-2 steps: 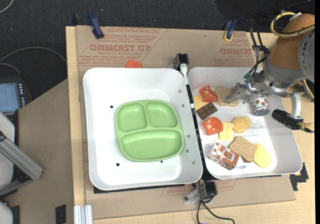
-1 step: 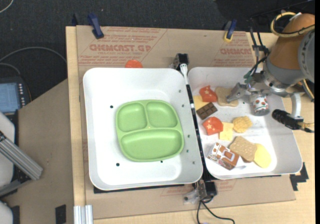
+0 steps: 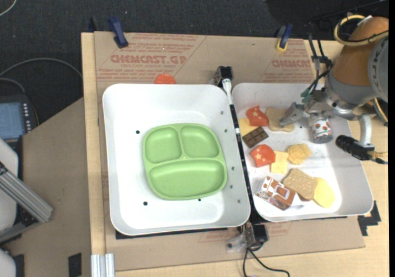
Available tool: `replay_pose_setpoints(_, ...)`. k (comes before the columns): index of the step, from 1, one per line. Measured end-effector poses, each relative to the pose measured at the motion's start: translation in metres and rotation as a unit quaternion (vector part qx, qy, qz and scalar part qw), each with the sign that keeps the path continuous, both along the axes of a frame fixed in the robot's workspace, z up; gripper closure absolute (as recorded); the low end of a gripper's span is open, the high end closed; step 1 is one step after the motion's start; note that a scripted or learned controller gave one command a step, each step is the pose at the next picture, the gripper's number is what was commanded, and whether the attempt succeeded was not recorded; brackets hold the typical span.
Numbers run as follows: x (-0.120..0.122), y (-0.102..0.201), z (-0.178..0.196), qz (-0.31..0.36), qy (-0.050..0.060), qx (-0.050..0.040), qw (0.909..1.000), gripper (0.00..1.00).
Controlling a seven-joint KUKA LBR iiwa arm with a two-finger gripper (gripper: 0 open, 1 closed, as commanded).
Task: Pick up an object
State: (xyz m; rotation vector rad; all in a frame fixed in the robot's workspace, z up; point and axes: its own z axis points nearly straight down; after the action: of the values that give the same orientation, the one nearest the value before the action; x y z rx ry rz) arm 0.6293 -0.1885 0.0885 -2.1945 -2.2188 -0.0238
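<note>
The right bin (image 3: 352,205) holds several toy food pieces: a red piece (image 3: 256,115), a brown chocolate block (image 3: 254,137), a red strawberry-like piece (image 3: 263,155), a round cracker (image 3: 299,152), a toast slice (image 3: 300,183), a yellow disc (image 3: 323,193) and a red-and-white packet (image 3: 274,190). My gripper (image 3: 294,114) is low at the back of this bin, reaching in from the right. It sits right at a tan piece (image 3: 282,123) that is partly covered by it. Whether it touches that piece is not clear.
The left bin (image 3: 123,208) carries a green divided plate (image 3: 184,161). A black clamp (image 3: 223,76) sits at the back where the bins meet. A small orange disc (image 3: 164,79) lies on the board behind the left bin. A black part (image 3: 353,145) juts over the right bin's right side.
</note>
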Motion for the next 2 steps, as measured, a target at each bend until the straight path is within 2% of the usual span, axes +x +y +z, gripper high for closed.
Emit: replay_pose_setpoints(2, -0.0003, 0.0000, -0.0002, 0.000, 0.000, 0.0000, 1.0000, 0.00)
